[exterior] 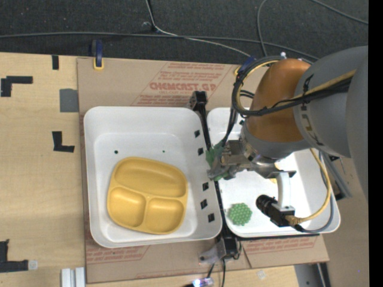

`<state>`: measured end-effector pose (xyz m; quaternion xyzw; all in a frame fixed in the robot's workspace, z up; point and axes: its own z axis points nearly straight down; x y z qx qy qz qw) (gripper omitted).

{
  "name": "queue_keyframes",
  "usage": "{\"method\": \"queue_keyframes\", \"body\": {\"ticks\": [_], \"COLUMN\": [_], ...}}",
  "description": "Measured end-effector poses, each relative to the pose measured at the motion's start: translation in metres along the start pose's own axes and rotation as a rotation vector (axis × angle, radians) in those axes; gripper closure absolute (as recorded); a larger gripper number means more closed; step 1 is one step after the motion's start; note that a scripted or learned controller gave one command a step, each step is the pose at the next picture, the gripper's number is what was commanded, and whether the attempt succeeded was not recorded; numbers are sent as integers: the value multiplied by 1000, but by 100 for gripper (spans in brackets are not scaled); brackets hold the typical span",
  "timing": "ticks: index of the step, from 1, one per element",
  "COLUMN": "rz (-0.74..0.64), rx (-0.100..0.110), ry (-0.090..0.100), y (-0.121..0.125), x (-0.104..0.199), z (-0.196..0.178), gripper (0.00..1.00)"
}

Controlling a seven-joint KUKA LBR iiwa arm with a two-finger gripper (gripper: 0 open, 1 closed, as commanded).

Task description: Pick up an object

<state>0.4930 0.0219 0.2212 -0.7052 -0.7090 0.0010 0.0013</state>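
The gripper (222, 163) is seen low in the right bin (311, 220), hard against the wall shared with the left bin (96, 160). Whether it is closed on anything cannot be told. A green ball (240, 213) lies on the floor of the right bin, just nearer the camera than the gripper, apart from it. A yellow tray (146, 194) rests in the left bin.
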Motion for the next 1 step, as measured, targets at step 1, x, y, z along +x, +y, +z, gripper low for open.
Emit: {"method": "queue_keyframes", "body": {"ticks": [1], "rz": [-3], "rx": [-1], "ry": [1], "y": [-5], "x": [62], "z": [-7], "gripper": [100]}}
